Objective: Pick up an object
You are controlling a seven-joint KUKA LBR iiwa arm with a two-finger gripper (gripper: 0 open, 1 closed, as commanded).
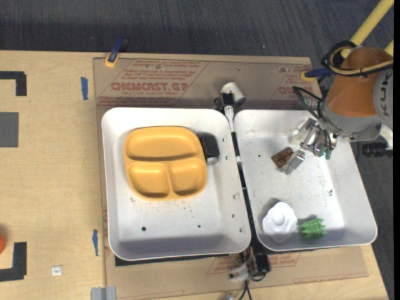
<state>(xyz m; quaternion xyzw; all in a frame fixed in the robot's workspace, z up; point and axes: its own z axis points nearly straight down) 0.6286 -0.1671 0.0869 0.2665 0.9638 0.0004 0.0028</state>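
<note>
A yellow divided tray point(166, 161) is lying in the left bin point(119, 217), a small dark object point(209, 147) touching its right edge. In the right bin point(350, 192), a white bottle point(279, 220) and a green toy point(312, 228) are sitting near the front wall. The arm is reaching in from the upper right, its gripper point(289, 160) angling down-left and pinching a small brown object point(282, 158) between narrowed fingers.

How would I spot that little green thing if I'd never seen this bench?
Look in the right-hand white bin, at its near edge. The green object lies just right of a white bottle. It is the only green, bumpy thing there, and the smaller of that pair.
</note>
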